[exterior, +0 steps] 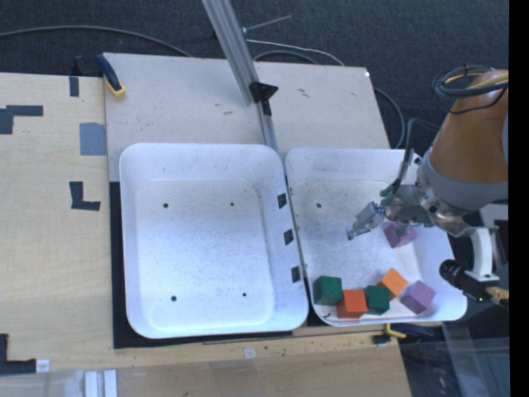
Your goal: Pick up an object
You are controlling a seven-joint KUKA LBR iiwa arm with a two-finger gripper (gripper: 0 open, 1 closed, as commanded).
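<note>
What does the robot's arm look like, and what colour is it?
The arm is big and rounded, orange at the top with a grey ring below. Black cables loop over it. Its gripper is small, grey metal with thin fingers, and a white piece with black knobs sits beside it.

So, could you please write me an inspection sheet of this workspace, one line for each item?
Surface: wooden bench bearing two white bins, left bin and right bin, side by side.
Job's things: in the right bin, along its near wall, green cube, red-orange cube, second green cube, orange cube, purple cube; another purple cube beside the tool.
Clutter: blue and yellow clamp at the far corner.
Grippers: tool low over the right bin; finger state unclear.
Cables: black cables on the dark floor.
Surroundings: slanted metal rail; grey tape marks.
</note>
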